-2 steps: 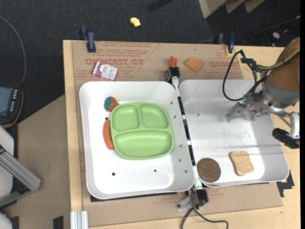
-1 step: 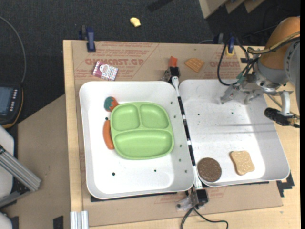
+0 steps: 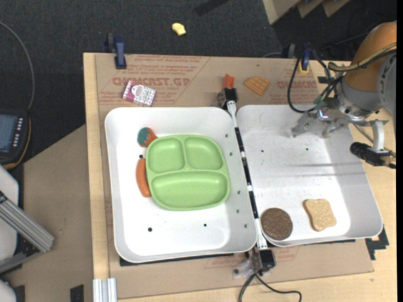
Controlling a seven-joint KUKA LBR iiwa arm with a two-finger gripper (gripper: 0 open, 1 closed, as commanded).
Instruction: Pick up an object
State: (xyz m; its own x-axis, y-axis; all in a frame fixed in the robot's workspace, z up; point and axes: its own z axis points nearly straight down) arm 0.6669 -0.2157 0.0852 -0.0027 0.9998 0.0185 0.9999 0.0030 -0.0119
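In the right bin (image 3: 352, 168), a round brown patty (image 3: 276, 223) and a tan slice of toast (image 3: 320, 214) lie near the front edge. The left bin (image 3: 126, 219) holds a green divided plate (image 3: 187, 172), with an orange sausage-like piece (image 3: 143, 176) along its left side and a small green and red item (image 3: 147, 136) at its far left corner. My gripper (image 3: 313, 126) hangs over the far part of the right bin, well away from the patty and the toast. It is open, with nothing between its fingers.
On the bench behind the bins lie an orange cracker (image 3: 256, 85) and a pink patterned packet (image 3: 139, 93). Blue clamps (image 3: 118, 50) grip the bench's far edge. A yellow scrap (image 3: 179, 28) lies on the dark floor. Cables trail from the arm's wrist.
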